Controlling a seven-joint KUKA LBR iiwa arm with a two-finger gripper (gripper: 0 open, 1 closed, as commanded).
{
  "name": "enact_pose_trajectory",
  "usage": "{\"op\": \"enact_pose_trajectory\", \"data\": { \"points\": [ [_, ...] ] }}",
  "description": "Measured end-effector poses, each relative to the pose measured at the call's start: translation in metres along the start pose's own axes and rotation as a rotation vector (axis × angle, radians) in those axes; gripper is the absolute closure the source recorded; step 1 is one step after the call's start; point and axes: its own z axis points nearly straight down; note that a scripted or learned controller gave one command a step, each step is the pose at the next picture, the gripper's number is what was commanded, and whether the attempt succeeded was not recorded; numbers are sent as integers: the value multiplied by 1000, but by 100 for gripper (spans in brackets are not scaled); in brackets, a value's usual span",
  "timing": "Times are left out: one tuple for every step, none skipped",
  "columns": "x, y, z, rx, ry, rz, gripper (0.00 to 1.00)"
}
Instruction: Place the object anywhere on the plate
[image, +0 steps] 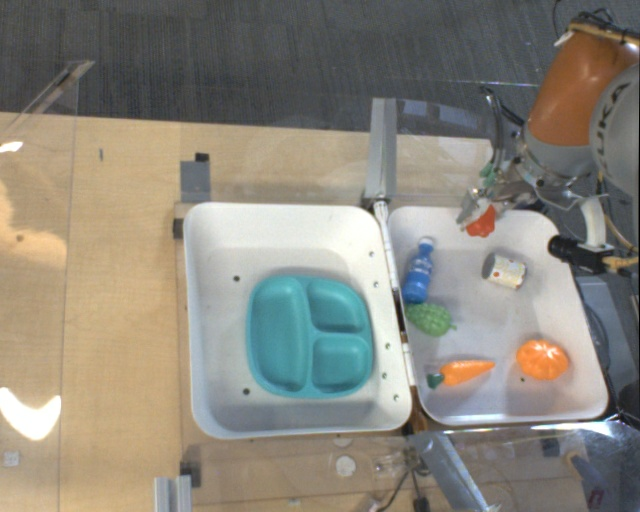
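A teal plate (285, 340) with three compartments lies in the left white bin (215, 290). My gripper (481, 212) hangs over the back edge of the right white bin (575, 395), to the plate's upper right. A small red object (483, 223) sits between its fingertips, and the fingers are shut on it. The grey arm with its orange band (570, 90) comes in from the top right corner.
In the right bin lie a blue bottle (418, 270), a green bumpy item (430, 319), a carrot (462, 372), an orange fruit (542, 360) and a small grey-white can (504, 270). A metal divider post (380, 150) stands behind the seam between the bins.
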Motion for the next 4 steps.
{"op": "enact_pose_trajectory", "data": {
  "points": [
    [62,-31,-2,2,3,-74,100],
    [147,-25,9,3,4,-165,100],
    [225,-74,7,2,5,-230,100],
    [224,-74,7,2,5,-228,0]
  ]
}}
